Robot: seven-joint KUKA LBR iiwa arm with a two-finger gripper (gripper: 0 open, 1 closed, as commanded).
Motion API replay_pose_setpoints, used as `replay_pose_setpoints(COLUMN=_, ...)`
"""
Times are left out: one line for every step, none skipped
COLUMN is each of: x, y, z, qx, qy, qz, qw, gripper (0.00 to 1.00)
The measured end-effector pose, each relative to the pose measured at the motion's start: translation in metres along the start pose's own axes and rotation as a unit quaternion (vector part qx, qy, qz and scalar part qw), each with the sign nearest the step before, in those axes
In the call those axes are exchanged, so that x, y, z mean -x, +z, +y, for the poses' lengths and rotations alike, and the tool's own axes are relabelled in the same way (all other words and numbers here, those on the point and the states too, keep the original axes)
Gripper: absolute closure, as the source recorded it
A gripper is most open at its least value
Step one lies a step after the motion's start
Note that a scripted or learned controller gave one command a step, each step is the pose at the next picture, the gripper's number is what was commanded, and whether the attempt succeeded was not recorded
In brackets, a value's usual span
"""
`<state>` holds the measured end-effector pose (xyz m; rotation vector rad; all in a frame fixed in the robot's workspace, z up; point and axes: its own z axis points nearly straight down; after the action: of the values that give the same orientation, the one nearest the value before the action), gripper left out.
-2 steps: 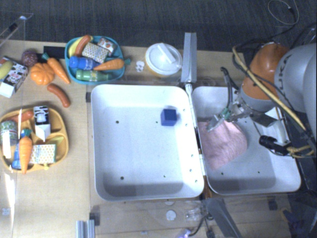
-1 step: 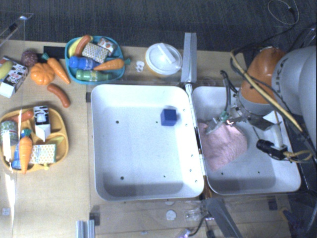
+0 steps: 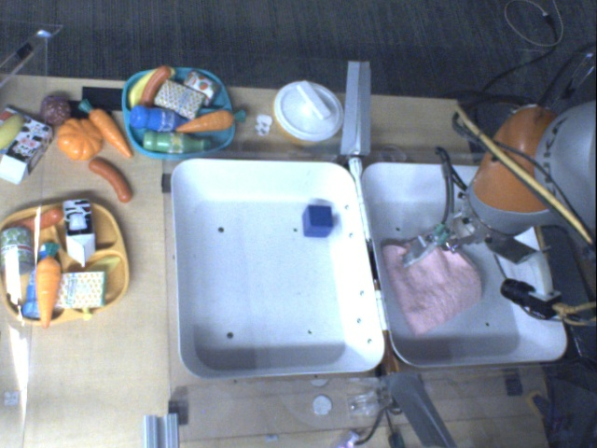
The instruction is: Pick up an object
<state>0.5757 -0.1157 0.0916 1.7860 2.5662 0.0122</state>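
Observation:
A small blue cube [image 3: 319, 219] lies in the left bin [image 3: 215, 278], toward its upper right. A pink cloth [image 3: 432, 286] lies crumpled in the right bin [image 3: 466, 343]. My gripper [image 3: 436, 242] is low in the right bin, right at the cloth's upper edge, with the grey arm and its orange band [image 3: 508, 171] coming in from the right. The fingers look to be touching the cloth's top edge. The cube is well to the gripper's left, across the wall between the bins.
Left of the bins stand a yellow tray [image 3: 110, 278] and a blue bowl [image 3: 224, 140] of toy food, with loose toy carrots and a sausage [image 3: 111, 178] between them. A white lidded tub [image 3: 309, 110] sits behind the bins. Cables hang at right.

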Motion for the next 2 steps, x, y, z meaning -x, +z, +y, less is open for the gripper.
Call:
replay_pose_setpoints(x=-0.0002, y=-0.0121, z=0.0034, qx=0.004, qy=-0.002, qz=-0.001, qw=1.0, gripper=1.0)
replay_pose_setpoints(x=-0.0002, y=-0.0122, z=0.0034, qx=0.004, qy=-0.002, qz=-0.001, qw=1.0, gripper=0.0)
